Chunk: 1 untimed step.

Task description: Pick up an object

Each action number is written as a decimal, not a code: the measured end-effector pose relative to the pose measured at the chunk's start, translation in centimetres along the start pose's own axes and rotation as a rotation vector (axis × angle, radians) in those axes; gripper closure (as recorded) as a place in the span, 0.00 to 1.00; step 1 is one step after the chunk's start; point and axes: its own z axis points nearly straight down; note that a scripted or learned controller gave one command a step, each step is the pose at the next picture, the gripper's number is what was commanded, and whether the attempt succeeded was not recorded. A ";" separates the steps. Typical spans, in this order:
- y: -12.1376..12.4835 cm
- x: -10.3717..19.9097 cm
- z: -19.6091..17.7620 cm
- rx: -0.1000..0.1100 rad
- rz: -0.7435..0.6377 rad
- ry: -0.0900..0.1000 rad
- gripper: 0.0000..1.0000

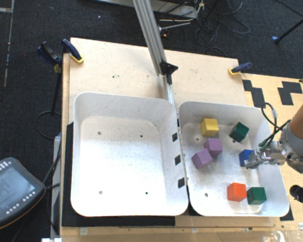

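Note:
The right bin [215,204] holds several small blocks. A yellow block [209,127] sits at the back, with a dark green block [239,132] to its right. Two purple blocks [213,147] [202,159] lie near the bin's middle. An orange block [236,192] and a green block [257,195] rest side by side near the front right corner. My gripper [254,160] reaches in from the right, low over the bin's right side. It sits right at a blue block [244,157], which is partly hidden by it.
The left bin [82,138] stands beside the right one, sharing a middle wall. A metal strut [150,31] slants across the back of the bench. A teach pendant [5,192] lies off the bench at the front left.

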 end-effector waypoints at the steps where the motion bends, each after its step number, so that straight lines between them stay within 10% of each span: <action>1: -0.6 0.4 -5.0 -0.001 0.000 0.000 1.00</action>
